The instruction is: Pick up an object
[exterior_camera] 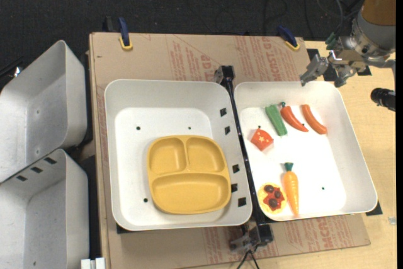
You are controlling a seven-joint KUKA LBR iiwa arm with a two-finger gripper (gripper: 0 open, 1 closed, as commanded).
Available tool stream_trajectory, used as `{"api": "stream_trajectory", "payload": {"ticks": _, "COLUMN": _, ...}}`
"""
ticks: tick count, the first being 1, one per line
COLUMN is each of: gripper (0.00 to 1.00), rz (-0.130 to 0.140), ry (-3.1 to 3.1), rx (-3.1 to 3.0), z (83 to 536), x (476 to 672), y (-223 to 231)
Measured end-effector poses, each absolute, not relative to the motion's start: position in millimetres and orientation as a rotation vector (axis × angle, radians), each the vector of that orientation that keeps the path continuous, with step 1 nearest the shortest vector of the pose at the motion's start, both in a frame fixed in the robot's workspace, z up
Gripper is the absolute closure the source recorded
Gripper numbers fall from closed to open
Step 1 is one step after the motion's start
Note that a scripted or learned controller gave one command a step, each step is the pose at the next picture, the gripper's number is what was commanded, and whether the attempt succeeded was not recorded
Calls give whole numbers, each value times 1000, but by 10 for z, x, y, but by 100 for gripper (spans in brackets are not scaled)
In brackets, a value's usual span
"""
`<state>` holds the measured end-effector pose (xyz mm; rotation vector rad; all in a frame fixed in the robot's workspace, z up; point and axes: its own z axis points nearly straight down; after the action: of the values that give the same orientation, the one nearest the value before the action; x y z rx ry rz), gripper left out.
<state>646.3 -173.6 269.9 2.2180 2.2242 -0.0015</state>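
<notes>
The gripper (pixel 325 68) is seen poised above the far rim of the right bin (pixel 352 148), near that bin's far right corner, its dark fingers spread apart with nothing between them. From the jaws, the nearest graspable things lie inward and toward the bin's near side: two orange-red sausages, the right sausage (pixel 314 118) closest to the gripper and the left sausage (pixel 293 118) just beside it, both angled so that their long axes run from the far left toward the near right of the bin floor. Touching or almost touching the left sausage, a green stick (pixel 275 120) is laid with its long axis running nearly from the far edge toward the near edge. Further toward the divider between the bins, a red block (pixel 262 139) is set near the right bin's left wall. Well apart from the jaws, at the near edge, a carrot (pixel 290 189) is stood lengthwise beside a small yellow plate (pixel 272 197) bearing dark and red pieces. A yellow divided tray (pixel 189 174) is held in the left bin (pixel 126 135). The right sausage is judged the readiest target; a descent toward the near left, with the jaws closing across its slanted length, would be called for.
</notes>
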Motion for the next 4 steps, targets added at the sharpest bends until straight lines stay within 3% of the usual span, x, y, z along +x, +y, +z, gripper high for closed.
{"api": "stream_trajectory", "payload": {"ticks": 1, "gripper": 0, "rz": -1, "ry": 2224, "rx": 2218, "z": 2699, "x": 6463, "y": -1736}}
{"api": "stream_trajectory", "payload": {"ticks": 4, "gripper": 0, "rz": -4, "ry": 2226, "rx": 2221, "z": 1002, "x": 6451, "y": -1806}}
